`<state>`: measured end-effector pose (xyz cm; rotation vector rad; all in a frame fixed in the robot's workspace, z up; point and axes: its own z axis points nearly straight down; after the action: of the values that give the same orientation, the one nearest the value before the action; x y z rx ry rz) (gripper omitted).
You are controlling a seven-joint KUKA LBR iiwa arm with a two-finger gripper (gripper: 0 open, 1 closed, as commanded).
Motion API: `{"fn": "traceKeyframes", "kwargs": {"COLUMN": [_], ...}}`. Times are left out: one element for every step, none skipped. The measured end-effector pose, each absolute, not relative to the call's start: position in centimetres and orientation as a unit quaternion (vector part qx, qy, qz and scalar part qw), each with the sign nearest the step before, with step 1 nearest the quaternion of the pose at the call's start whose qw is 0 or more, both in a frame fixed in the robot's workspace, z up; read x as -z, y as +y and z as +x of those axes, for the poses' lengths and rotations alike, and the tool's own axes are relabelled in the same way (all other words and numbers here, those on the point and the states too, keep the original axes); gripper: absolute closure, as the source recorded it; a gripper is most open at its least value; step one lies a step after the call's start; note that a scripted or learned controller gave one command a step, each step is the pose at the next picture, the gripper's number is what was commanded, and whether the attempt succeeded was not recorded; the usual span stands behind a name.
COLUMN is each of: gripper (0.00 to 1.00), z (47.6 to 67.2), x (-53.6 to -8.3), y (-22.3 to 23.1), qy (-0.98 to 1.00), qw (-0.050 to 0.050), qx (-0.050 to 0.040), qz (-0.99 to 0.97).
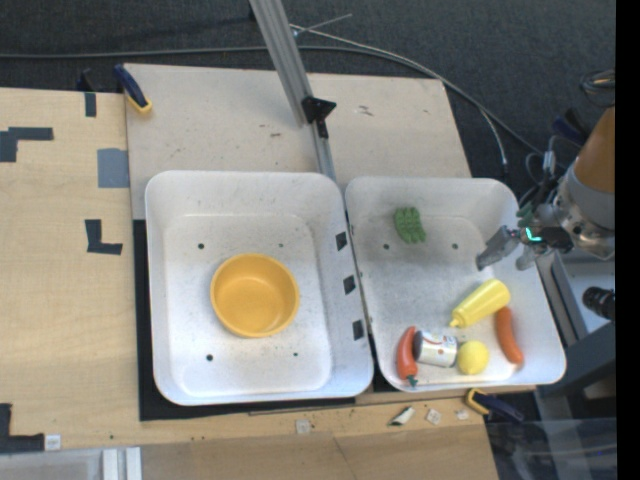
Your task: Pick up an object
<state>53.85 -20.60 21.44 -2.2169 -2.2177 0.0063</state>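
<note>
My gripper [508, 252] hangs over the right edge of the right bin [440, 190], its two grey fingers spread apart with nothing between them. Just below it lies a yellow squeeze bottle [480, 303], tilted. An orange-red sausage [509, 335] lies to the bottle's right. A yellow lemon [473, 358], a small silver can [436, 349] and a red pepper-like piece [405, 354] crowd the bin's front edge. A green knobbly piece [409, 224] sits alone toward the back of the bin, left of the gripper.
The left bin [170, 268] holds a yellow bowl [254, 294]. A grey metal pole [290, 58] slants up from the gap between the bins. Cables run across the dark floor behind. A yellow-blue clamp [133, 88] rests at the board's back left corner.
</note>
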Motion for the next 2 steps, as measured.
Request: {"fn": "traceKeyframes", "kwargs": {"gripper": [0.00,0.00], "z": [54.0,53.3], "x": [-21.7,-15.4], "y": [-20.6,-19.8], "qy": [-0.707,-0.707], "qw": [0.000,0.004], "qx": [-0.0005,-0.0028], "qz": [-0.707,-0.707]}}
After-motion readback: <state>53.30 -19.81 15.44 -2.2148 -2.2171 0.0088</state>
